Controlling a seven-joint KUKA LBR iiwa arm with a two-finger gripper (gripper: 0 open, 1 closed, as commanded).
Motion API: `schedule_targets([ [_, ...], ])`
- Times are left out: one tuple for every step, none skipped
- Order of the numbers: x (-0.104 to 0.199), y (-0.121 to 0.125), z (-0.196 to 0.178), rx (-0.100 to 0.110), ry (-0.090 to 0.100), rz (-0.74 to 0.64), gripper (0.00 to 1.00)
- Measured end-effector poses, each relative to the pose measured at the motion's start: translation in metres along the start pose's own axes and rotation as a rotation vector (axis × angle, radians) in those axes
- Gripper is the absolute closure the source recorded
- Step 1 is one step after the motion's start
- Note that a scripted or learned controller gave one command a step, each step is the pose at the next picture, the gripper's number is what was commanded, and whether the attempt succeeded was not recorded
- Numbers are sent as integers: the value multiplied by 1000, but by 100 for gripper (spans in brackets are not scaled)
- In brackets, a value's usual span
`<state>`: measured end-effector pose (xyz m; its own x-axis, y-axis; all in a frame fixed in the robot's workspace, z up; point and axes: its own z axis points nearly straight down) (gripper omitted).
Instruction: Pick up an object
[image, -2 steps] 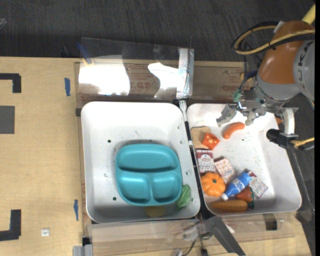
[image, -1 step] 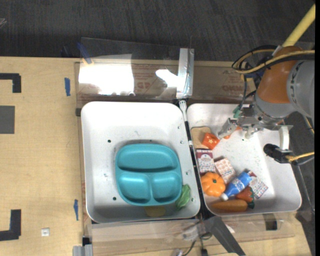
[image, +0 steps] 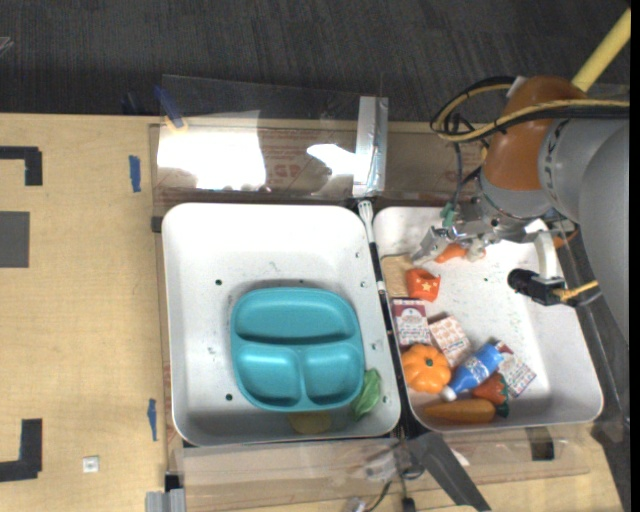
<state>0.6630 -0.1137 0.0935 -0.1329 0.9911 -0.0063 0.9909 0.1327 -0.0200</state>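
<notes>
my jaws (image: 452, 243) hover at an orange piece (image: 450, 254), seemingly lying left-right, upper right bin; grip unclear.

The light is bright and even. A clear sheet (image: 260, 155) at the top shines with white glare. The picture looks a bit soft.

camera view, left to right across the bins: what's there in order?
Teal divided tray → green item tucked at the tray's right corner → small pumpkin → blue bottle → arm's gripper, farther back over the right bin. The small packets overlap the pumpkin and bottle, so they are left out.
</notes>
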Motion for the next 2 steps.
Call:
schedule_targets([
  [-1, 2, -14, -7, -3, -2, 100],
  [0, 1, -12, -5, -2, -3, 0],
])
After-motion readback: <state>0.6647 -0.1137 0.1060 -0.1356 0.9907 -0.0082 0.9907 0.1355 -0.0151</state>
